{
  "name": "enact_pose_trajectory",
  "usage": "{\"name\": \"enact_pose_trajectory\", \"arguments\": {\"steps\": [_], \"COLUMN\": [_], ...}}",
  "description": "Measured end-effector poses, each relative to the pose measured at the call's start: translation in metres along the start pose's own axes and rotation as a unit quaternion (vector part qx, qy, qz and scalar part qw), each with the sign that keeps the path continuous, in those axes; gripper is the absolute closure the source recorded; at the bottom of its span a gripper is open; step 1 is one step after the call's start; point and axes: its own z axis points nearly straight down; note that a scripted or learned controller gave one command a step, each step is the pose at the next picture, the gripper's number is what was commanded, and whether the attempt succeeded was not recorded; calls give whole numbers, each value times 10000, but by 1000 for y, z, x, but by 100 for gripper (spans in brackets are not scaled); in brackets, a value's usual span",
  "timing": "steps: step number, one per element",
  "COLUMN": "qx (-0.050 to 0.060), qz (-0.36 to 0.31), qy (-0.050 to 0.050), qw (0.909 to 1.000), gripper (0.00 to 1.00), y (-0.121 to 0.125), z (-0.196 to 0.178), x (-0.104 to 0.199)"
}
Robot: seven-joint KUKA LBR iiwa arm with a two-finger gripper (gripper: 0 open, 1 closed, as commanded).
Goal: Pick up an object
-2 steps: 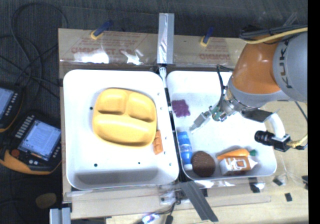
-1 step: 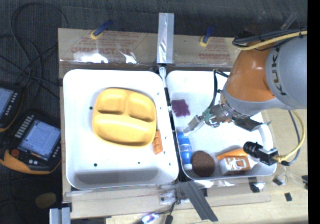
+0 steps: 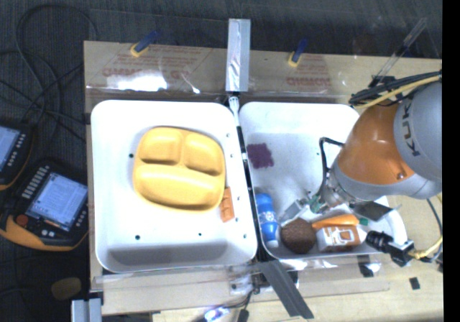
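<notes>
So the gripper point(image 3: 310, 204) is down low in the right bin point(image 3: 302, 123), and honestly I can't tell if its fingers are released or clenched, the wrist hides too much. Closest stuff: a brown rounded object point(image 3: 297, 236) sits just below the fingers, near the bin's front wall, with an orange and white carton point(image 3: 338, 235) right beside it on the arm's side. A blue bottle point(image 3: 266, 215) lies just off to the other side of the fingers, by the divider. A purple patch point(image 3: 259, 155) is farther up. The left bin point(image 3: 115, 241) has 1 yellow divided tray point(image 3: 179, 167), well apart from the fingers, with a small orange piece point(image 3: 227, 205) at its edge.
</notes>
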Motion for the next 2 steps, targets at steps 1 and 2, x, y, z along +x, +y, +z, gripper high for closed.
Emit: {"name": "enact_pose_trajectory", "arguments": {"steps": [1, 2], "qx": [10, -120], "qz": [-363, -885], "qy": [19, -73], "qw": [9993, 9960], "gripper": [0, 0], "y": [2, 11], "z": [-136, -12], "x": [-24, 3]}}
